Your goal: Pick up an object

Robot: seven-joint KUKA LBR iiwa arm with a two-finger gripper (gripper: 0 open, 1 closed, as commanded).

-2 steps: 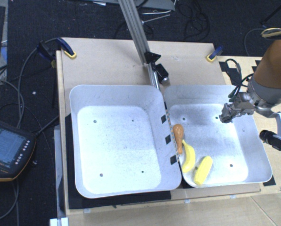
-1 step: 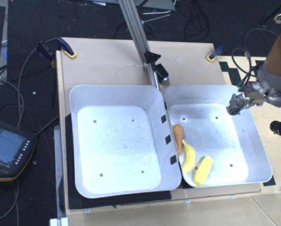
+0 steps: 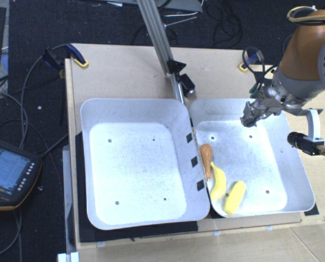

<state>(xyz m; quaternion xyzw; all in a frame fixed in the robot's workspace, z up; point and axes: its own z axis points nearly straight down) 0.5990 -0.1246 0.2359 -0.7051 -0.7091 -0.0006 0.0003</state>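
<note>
Three pickable items lie clustered in the right white bin [image 3: 293, 201], all at its near-left corner. A slim orange-brown carrot-shaped piece [image 3: 206, 158] lies lengthwise close beside the bin's left wall. Its lower end touches a curved yellow plastic banana [image 3: 218, 183]. Just right of the banana, touching or nearly so, sits a stubby yellow oblong block [image 3: 235, 196], tilted, its lower end near the bin's front rim.

Obstructions: the left wall hems the carrot piece on one side; the banana is boxed between the carrot piece and the oblong block. The oblong block has bare floor to its right and above it.

The dark two-finger gripper [image 3: 250, 117] hangs over the far part of the right bin, well apart from the cluster. Nothing is seen between its fingers; whether they are spread or closed cannot be told at this size. The grey arm with its orange band [image 3: 308, 37] comes in from the right.

Open room: the right bin's middle, far and right portions are bare floor. The left white bin [image 3: 97, 113] lies alongside, the two rims overlapping at the centre seam, where an aluminium strut [image 3: 158, 31] slants in from above. The wooden bench [image 3: 124, 72] shows beyond both bins; a handheld control pendant [image 3: 8, 173] lies off the bench at left.
</note>
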